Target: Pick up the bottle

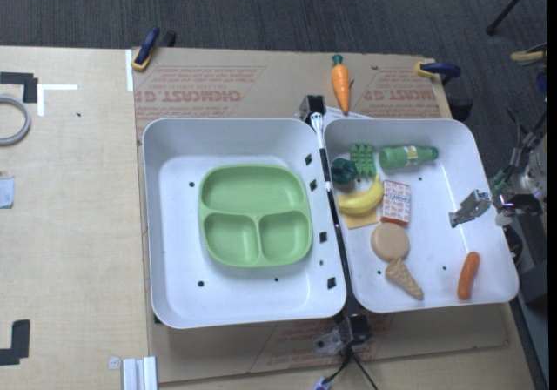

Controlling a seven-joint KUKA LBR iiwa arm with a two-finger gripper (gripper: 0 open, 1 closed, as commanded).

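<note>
The bottle (406, 155) is green with a lighter label and lies on its side in the far part of the right bin (452, 140), its neck pointing right. My gripper (471, 206) hangs over the right side of that bin, near the right wall. It is well apart from the bottle, nearer the camera and to the bottle's right. Nothing shows in the gripper.
The right bin also holds a banana (361, 198), a green toy (352, 164), a red-and-white box (396, 202), a tan round piece (390, 243), a cone (405, 279) and an orange sausage shape (468, 275). A green divided plate (257, 214) lies in the left bin (165, 231). A carrot (340, 84) lies beyond the bins.
</note>
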